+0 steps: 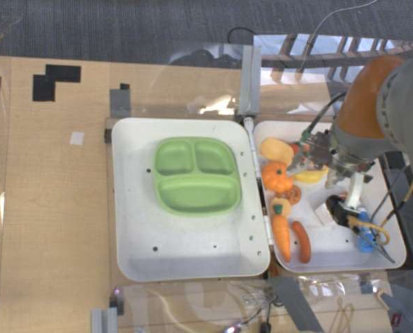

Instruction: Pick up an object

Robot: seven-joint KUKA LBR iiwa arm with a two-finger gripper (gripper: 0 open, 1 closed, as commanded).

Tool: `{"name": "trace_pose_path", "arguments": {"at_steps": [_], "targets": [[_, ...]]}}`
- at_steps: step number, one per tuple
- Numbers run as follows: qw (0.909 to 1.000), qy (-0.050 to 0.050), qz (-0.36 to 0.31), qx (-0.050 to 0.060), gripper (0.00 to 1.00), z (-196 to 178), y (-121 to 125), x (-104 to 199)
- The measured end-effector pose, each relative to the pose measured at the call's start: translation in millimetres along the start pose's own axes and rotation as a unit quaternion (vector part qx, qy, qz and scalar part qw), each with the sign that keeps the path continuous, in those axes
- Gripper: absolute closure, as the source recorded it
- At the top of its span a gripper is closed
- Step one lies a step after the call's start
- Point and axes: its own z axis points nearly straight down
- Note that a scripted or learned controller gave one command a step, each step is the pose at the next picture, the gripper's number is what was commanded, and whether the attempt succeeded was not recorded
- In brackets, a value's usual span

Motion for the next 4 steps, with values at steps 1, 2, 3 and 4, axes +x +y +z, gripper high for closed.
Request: {"name": "trace_pose_path", "arguments": {"at_steps": [1,2,3,4], "targets": [[0.9893,-0.001,-0.146,-0.004,0.00,44,85,-29],[0.9670,-0.002,-0.254,-0.017,0.00,56,90,-58],[0.9663,-0.002,-0.257,-0.017,1.00,39,91,-57],[0.9880,0.000,-0.154,-0.003,1.00,-2,128,-86]]}}
